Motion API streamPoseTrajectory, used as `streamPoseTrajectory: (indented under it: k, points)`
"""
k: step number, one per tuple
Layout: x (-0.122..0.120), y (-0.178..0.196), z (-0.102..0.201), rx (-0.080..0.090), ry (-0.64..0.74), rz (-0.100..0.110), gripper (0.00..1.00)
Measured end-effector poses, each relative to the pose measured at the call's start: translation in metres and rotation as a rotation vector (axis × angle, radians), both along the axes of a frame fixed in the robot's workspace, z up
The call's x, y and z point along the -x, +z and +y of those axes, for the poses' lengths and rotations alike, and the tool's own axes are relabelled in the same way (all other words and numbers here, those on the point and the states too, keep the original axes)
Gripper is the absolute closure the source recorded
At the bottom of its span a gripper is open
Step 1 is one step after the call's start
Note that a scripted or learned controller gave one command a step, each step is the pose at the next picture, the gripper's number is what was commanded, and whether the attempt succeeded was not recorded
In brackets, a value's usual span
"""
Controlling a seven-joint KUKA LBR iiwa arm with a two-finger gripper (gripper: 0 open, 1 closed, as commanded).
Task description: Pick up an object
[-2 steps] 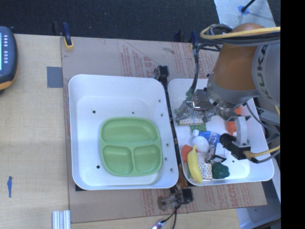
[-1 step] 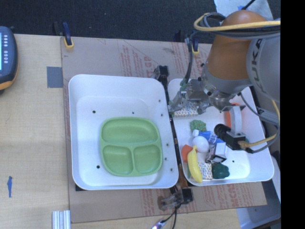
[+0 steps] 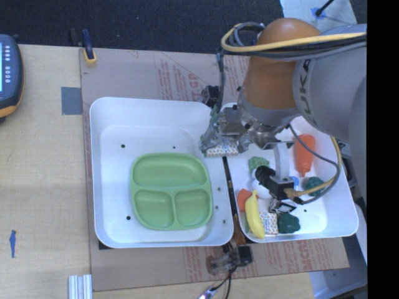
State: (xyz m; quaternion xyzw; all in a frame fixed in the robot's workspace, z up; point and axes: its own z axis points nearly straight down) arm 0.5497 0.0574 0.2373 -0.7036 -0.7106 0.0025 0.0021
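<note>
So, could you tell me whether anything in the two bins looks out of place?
Nothing stands out. The green plate lies flat in the left bin; the banana and carrot sit loosely in the right bin.

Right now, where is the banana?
In the camera view, the banana lies in the right bin, near its front left corner, between the orange piece and a dark green toy.

You see a smooth matt green plastic tray (image 3: 171,190) in a glossy white plastic bin (image 3: 106,167), brown cardboard (image 3: 156,73) beneath, a pale wood-look bench (image 3: 37,185), and a shiny plastic banana (image 3: 253,215).
</note>
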Motion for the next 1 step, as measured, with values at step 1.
streamPoseTrajectory:
  k: [1]
  points:
    - [0.0381, -0.005, -0.0364, 0.002, -0.008, 0.002, 1.0]
